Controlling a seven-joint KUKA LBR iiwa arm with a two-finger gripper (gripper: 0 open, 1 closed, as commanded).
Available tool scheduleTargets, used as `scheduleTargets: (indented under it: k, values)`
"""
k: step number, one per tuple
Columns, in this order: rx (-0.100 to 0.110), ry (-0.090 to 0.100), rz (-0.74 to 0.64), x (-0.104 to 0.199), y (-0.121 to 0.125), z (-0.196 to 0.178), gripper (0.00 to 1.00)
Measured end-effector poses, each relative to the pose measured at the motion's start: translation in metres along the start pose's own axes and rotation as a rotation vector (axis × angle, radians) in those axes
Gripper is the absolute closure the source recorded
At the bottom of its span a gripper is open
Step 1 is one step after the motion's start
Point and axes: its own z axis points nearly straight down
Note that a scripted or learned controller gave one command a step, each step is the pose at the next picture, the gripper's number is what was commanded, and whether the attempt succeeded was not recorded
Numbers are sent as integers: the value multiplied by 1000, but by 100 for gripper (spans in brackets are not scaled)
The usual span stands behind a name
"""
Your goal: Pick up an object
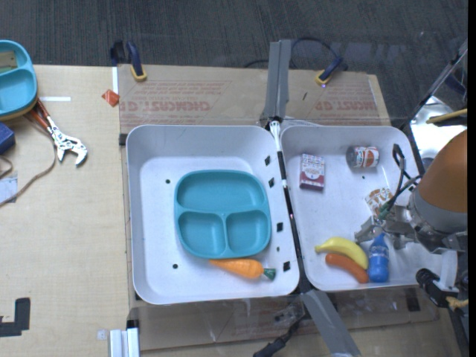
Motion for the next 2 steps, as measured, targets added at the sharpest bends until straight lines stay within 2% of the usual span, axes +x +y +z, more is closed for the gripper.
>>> scheduleTargets:
  k: [1, 2]
  values:
    - [3, 0, 5, -1, 0, -7, 100]
    - [-1, -2, 61, 37, -5, -90, 100]
